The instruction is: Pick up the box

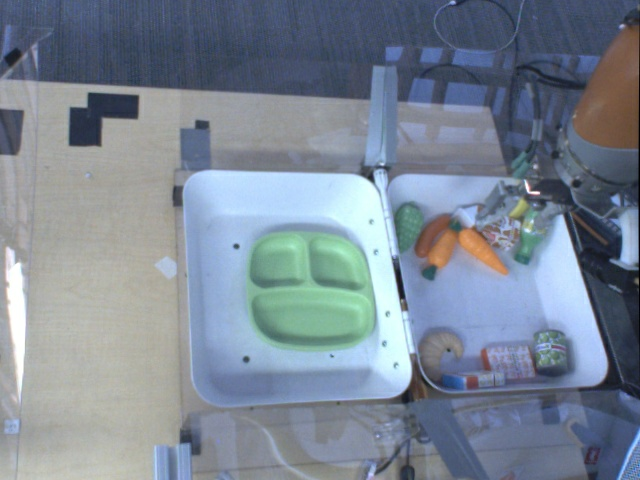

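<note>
Box (507, 356): we count one, a small red and white carton lying flat near the front wall of the right bin (560, 298), at about 6 o'clock within it.
Neighbours of the box: a green-labelled can (551, 352) just beside it at 3 o'clock, a round tan shell-like piece (441, 348) at 9 o'clock, and a thin tube with a blue end (472, 379) just beside its 7 o'clock corner.
Bins: we count two white ones side by side on the bench (100, 298); the left bin (215, 268) holds one green divided plate (310, 290) with three compartments.
Carrots: we see three orange pieces (458, 243) grouped at about 11 o'clock in the right bin, touching or overlapping one another.
Green items: one dark green bumpy vegetable (408, 224) at 9 o'clock of the carrots, against the bin's left wall.
Clutter under the arm: a tangle of small packets and a green bottle (528, 238) at 1 o'clock in the right bin; we cannot count them reliably.
Tool (520, 196): it sits over that clutter at the bin's 1 o'clock corner, well apart from the box; we cannot tell how it is set.
Arm (610, 108): one, grey with an orange band, at 2 o'clock.
</note>
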Controlling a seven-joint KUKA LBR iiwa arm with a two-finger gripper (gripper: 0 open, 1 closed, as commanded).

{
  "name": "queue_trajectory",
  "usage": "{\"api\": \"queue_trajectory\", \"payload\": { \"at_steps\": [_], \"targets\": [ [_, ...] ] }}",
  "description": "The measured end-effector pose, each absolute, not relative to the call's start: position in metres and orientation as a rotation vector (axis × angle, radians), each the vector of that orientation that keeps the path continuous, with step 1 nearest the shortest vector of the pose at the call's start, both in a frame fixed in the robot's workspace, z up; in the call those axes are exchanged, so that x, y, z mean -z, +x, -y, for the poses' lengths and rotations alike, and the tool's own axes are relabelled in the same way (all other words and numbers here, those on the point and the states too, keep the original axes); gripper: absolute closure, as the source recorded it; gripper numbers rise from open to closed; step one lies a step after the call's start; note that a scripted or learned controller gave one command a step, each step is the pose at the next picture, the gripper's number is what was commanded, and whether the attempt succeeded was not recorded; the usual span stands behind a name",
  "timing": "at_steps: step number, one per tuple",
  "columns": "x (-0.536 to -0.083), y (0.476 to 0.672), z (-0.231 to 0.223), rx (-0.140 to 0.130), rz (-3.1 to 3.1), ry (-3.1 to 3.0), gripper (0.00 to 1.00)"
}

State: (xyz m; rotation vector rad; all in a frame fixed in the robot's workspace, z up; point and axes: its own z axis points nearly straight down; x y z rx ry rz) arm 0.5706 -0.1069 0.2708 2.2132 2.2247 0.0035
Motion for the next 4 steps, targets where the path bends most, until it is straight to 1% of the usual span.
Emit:
{"api": "queue_trajectory", "payload": {
  "at_steps": [1, 2, 3, 4],
  "targets": [
    [-0.184, 0.516, 0.065, -0.002, -2.16, 2.28, 0.0],
    [-0.09, 0.491, 0.109, -0.012, -2.285, 2.141, 0.0],
    [-0.123, 0.488, 0.167, -0.005, -2.376, 2.047, 0.0],
    [-0.089, 0.49, 0.146, -0.008, -2.507, 1.875, 0.0]
  ]
}}
